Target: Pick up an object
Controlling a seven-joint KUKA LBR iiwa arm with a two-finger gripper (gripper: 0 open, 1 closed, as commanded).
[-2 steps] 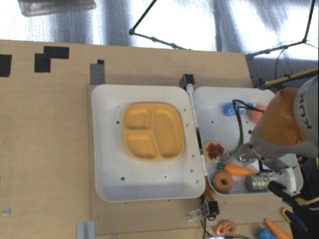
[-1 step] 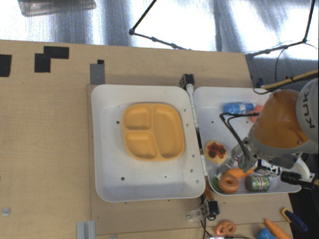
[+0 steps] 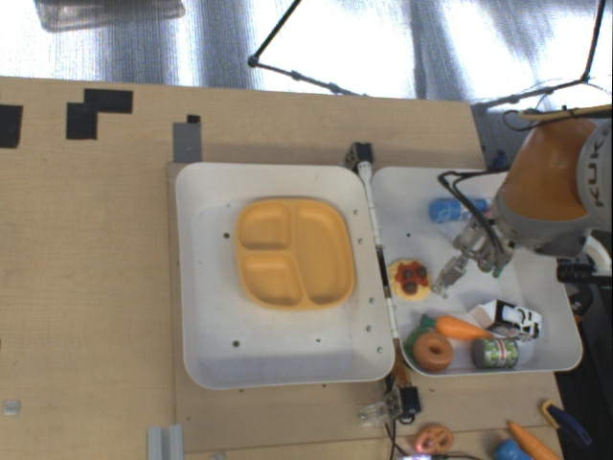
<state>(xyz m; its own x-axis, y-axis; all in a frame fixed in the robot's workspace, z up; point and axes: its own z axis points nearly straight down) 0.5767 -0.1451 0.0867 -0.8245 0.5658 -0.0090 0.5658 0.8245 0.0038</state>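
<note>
Down in the right white bin (image 3: 567,351), the metal pincer (image 3: 446,283) hangs tilted, its fingers close together with nothing between them, just beside a small round pizza toy with red toppings (image 3: 411,278). Behind it lies a blue plastic toy (image 3: 444,209). Nearer the front rim sit an orange carrot (image 3: 462,329), a brown doughnut (image 3: 433,352), a green-labelled can (image 3: 495,353) and a black-and-white toy (image 3: 515,318). In the left white bin (image 3: 206,353) rests a yellow sectioned plate (image 3: 292,253), on the wooden counter (image 3: 86,286).
</note>
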